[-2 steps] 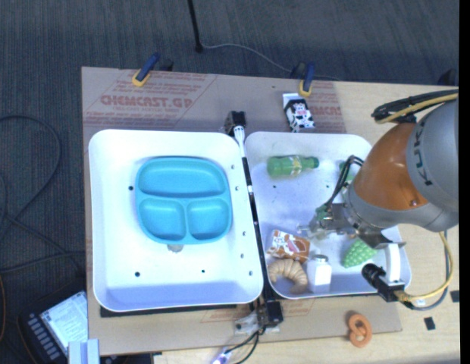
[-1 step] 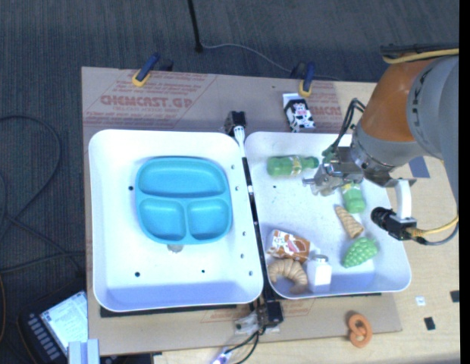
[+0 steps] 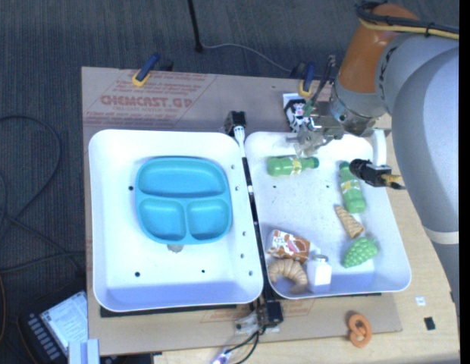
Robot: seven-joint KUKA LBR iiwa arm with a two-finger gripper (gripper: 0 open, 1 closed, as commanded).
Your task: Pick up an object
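Note:
My gripper hangs over the far side of the right bin, reaching in from the upper right. Its tip is right at the far edge of a small green bottle with a yellow band, which lies on its side on the bin floor. Whether the gripper touches the bottle is unclear. A second green bottle lies further right, with a tan cone and a green bunch of grapes below it.
At the right bin's near edge lie an orange packet, a croissant and a white block. The left bin holds a blue divided plate. An orange pretzel lies on the bench outside the bins.

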